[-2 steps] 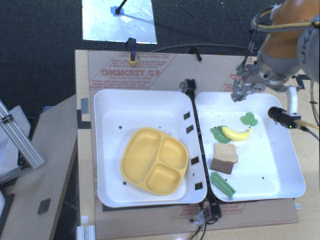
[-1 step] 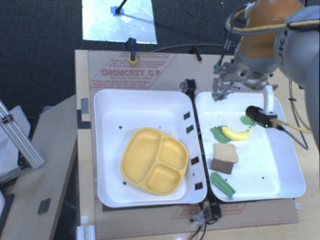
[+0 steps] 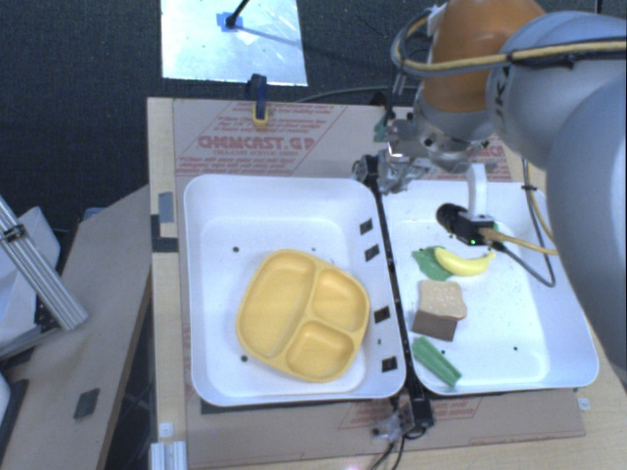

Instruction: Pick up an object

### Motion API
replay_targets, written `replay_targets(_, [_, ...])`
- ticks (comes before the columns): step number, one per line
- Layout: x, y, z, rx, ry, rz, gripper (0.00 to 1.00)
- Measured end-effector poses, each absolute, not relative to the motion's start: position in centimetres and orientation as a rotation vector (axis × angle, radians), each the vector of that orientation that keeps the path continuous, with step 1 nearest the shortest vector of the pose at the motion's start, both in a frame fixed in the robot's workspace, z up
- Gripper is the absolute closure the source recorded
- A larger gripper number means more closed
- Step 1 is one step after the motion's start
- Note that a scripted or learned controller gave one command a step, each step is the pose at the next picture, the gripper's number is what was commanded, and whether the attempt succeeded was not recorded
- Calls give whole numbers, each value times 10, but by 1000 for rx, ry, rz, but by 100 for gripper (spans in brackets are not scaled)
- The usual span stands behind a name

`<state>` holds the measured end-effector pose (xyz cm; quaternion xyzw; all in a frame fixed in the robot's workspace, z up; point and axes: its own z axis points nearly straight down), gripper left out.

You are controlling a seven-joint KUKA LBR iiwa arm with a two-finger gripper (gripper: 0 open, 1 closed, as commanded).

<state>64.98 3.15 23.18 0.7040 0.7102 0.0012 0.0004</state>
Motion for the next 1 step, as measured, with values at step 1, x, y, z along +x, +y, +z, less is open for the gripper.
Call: replay_targets(1, [655,85,218,2211,2232,4,100])
